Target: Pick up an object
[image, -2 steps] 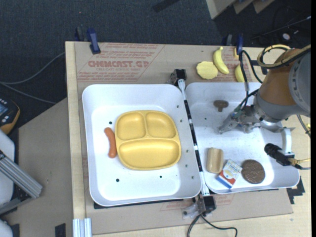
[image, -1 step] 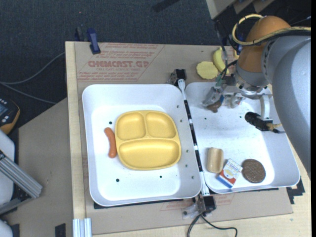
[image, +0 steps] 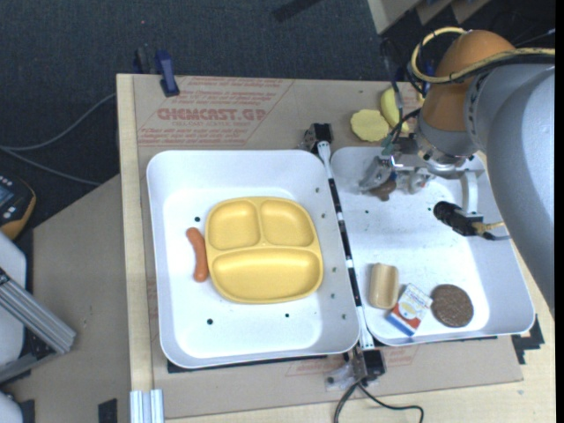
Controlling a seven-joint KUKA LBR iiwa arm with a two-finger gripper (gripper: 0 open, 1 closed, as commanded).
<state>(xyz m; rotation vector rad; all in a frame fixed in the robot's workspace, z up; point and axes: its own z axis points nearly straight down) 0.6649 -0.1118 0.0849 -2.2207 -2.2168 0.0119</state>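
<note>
My gripper (image: 385,176) hangs low over the far left corner of the right bin (image: 493,276), below the orange band (image: 454,82) of the arm. It is small and cluttered in this view. In the near part of that bin lie a tan cylinder (image: 383,285), a small red, white and blue carton (image: 407,311) and a brown round disc (image: 452,306). These three lie well clear of the gripper, toward the bin's front. In the left bin (image: 176,307) a yellow divided plate (image: 263,248) sits with an orange sausage (image: 198,254) along its left side.
Two yellow pieces (image: 371,123) lie on the bench just behind the right bin, beside the arm. A black part (image: 452,216) with a cable juts out over the right bin's middle. The grey arm covers the right bin's far right side.
</note>
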